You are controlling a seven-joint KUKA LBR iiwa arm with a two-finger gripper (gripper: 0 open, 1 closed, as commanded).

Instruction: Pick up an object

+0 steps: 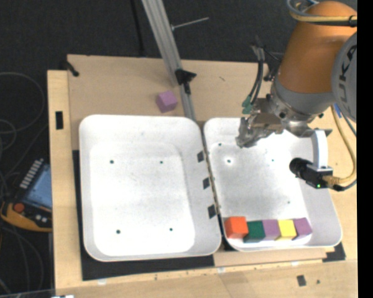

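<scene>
Along the near wall of the right bin (270, 185) sits a row of blocks: orange (237, 226), green (255, 230), light purple (271, 229), yellow (287, 229) and purple (302, 226). Another purple block (166, 101) lies on the bench beyond the left bin (143, 185). My gripper (248, 135) hangs over the far left part of the right bin, well away from the row of blocks. Nothing shows between its fingers.
A slanted metal pole (168, 48) rises from the bench behind the bins. Small black clips (208, 182) sit along the seam between the two bins. Cables and a handheld pendant (28, 197) lie on the floor at left.
</scene>
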